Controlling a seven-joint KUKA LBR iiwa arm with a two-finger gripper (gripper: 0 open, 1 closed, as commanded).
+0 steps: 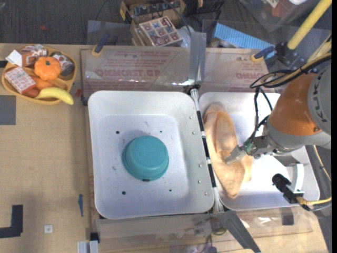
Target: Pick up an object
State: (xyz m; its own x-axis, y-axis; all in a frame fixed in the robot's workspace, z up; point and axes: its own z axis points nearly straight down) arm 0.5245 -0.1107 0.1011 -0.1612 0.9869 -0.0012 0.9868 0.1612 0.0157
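A tan, flat, bread-like soft object point(225, 144) lies along the left side of the right bin point(295, 191). My gripper point(234, 156) reaches in from the right and sits low on the lower middle of that object, its tip touching or pressing its surface. A teal bowl point(146, 157) rests upside down in the middle of the left bin point(105, 115). The orange-banded wrist point(297, 112) hangs above the right bin's right half.
A yellow dish point(11, 86) with toy food, including an orange pumpkin point(48, 68) and a banana point(55, 94), stands on the bench at far left. Cardboard walls point(137, 70) rise behind both bins. Boxes and cables clutter the floor beyond.
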